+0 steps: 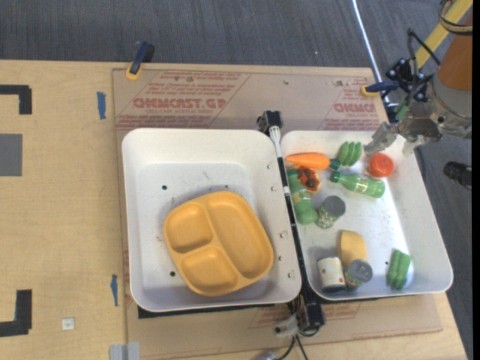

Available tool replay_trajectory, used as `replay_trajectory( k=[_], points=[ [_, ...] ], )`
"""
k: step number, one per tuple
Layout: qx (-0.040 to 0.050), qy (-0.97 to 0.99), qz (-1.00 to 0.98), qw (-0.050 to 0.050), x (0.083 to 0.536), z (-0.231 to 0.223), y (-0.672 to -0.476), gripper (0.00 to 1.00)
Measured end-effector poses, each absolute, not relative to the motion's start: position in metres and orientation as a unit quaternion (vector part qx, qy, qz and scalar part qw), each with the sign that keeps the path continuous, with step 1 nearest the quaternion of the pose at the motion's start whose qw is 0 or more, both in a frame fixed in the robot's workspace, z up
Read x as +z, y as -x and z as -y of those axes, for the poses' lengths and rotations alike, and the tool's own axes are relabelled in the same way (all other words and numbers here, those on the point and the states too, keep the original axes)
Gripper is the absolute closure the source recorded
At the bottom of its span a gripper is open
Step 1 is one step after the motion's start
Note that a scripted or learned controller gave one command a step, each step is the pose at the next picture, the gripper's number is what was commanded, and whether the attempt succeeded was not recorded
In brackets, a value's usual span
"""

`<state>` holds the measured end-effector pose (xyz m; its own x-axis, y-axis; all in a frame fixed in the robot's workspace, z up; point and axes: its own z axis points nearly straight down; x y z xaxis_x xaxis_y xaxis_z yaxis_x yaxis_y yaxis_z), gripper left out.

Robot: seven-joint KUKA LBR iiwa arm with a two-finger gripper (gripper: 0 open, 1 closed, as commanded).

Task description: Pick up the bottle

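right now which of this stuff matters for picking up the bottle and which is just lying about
For the job:
- green bottle, lying on its side in the right bin
- gripper, above that bin's far edge

Just lying about:
- carrot
- red tomato
- green pepper
- small can
- yellow divided plate in the left bin
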<state>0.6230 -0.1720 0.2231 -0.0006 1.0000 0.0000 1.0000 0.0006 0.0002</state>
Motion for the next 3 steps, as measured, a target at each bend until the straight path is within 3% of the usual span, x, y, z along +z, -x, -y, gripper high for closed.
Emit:
replay_trajectory(
  k=[1, 2, 3],
  points=[
    [0.0006, -0.714, -0.700, 0.001, 0.096, 0.190, -0.614, 0.00],
    [0.0010, -0.714, -0.700, 0.002, 0.106, 0.190, -0.615, 1.00],
    [0.0010, -0.675, -0.738, 0.001, 0.216, 0.120, -0.594, 1.00]
  ],
)
